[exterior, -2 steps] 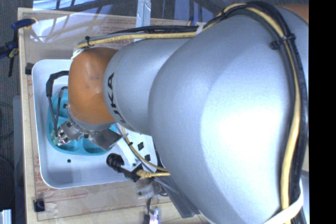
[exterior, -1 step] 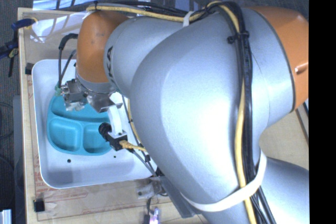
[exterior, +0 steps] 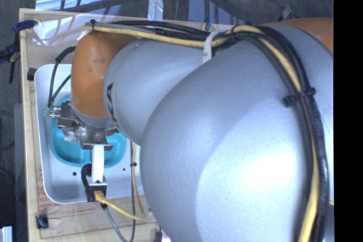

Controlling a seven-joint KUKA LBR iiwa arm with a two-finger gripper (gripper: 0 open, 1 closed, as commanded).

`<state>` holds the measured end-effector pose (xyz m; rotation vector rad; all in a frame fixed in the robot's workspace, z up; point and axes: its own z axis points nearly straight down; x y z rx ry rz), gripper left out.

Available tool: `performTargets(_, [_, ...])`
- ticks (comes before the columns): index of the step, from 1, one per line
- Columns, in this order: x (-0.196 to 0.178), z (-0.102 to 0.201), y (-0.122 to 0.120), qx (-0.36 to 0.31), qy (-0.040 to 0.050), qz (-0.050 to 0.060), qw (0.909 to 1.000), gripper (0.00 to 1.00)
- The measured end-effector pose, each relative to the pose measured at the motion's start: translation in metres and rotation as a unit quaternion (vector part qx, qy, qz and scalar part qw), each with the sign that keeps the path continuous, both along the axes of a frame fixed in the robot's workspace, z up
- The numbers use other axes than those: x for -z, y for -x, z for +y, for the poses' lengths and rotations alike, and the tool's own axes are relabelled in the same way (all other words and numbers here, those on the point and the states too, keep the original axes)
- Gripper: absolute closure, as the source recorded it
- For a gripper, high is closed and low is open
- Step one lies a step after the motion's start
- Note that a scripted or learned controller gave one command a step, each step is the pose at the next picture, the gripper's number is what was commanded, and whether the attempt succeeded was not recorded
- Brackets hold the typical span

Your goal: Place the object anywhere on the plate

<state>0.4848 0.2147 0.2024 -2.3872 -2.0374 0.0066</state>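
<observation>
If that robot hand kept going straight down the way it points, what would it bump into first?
Most likely the blue plate in the left bin: the hand points down at it. Its tips are hidden, so the gap is unclear.

a wooden bench [exterior: 62,218] bears a white bin [exterior: 42,122].

Arm [exterior: 227,139]: grey shell, orange band [exterior: 91,73] above the wrist, black and yellow cables [exterior: 170,34] along it. Plate [exterior: 65,147]: bright blue, plain. Bin [exterior: 48,122]: white; table [exterior: 34,71]: pale tan wood.
</observation>
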Motion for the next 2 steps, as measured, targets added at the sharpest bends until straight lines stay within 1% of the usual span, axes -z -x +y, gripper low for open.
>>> performTargets(1, [-0.048, -0.085, -0.038, 0.147, 0.0005, -0.002, 0.9891, 1.00])
performTargets(2, [-0.010, -0.063, 0.010, 0.301, 0.0017, 0.001, 0.9535, 1.00])
